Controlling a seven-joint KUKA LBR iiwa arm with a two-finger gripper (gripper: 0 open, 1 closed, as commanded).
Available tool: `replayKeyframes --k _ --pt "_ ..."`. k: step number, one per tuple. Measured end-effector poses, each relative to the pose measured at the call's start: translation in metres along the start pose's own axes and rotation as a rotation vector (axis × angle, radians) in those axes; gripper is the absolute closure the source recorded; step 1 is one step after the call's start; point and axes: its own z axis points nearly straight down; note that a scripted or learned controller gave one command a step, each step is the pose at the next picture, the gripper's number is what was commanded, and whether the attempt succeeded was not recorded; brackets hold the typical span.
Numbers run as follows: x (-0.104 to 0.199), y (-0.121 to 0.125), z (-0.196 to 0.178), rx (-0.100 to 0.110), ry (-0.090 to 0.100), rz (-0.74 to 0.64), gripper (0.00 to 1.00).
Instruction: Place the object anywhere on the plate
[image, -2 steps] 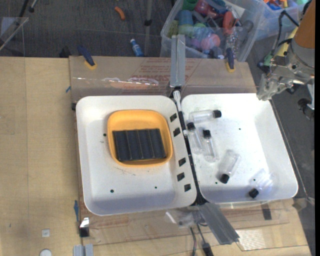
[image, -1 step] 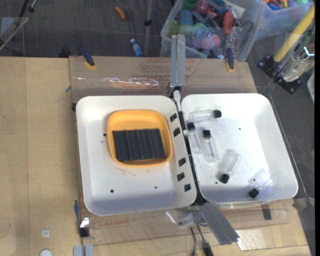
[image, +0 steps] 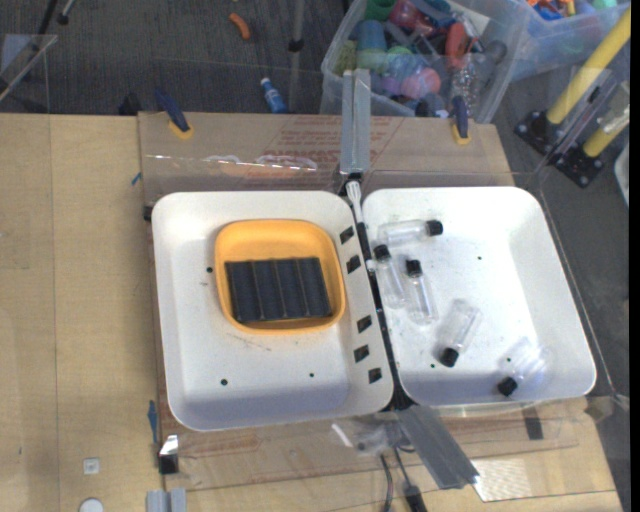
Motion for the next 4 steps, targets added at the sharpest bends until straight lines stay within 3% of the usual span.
replayKeyframes --k 4 --pt "0.0049 -0.0085 -0.0116 -0.002 0.005 -1.071 1.00"
